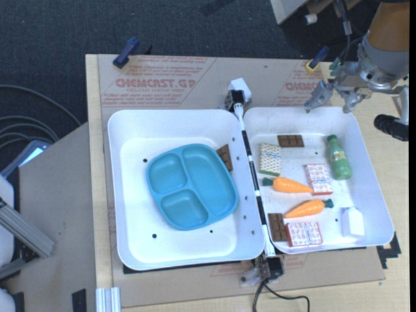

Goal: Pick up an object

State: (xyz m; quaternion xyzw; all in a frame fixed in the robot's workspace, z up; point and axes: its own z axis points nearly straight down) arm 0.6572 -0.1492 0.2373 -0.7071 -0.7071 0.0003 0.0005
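1. My gripper [333, 99] hangs above the far rim of the right bin [370, 149], fingers spread wide and holding nothing, the orange-banded wrist rising behind it.

2. Nearest below me lies the green bottle [338, 156], on its side near the bin's far right corner, apart from the wall; it looks to be the closest target.

3. Next to it, toward the divider, sit a dark chocolate bar [290, 141] and a pale patterned packet [270, 157].

4. Further on, two carrots [290, 186] lie slanted across the middle, one behind the other, with a red-and-white card [318, 177] between the far carrot and the bottle.

5. To do this well, I judge I should descend straight over the bottle, turn my fingers across its narrow width and close on the body, not the tapering neck.

6. The bottle looks smooth, rounded plastic and may roll; the carrots are tapered and glossy; the cards and bars are flat and hard to get under.

7. In the left bin [123, 142] rests a blue plate [190, 185] with three compartments, moulded and slick.
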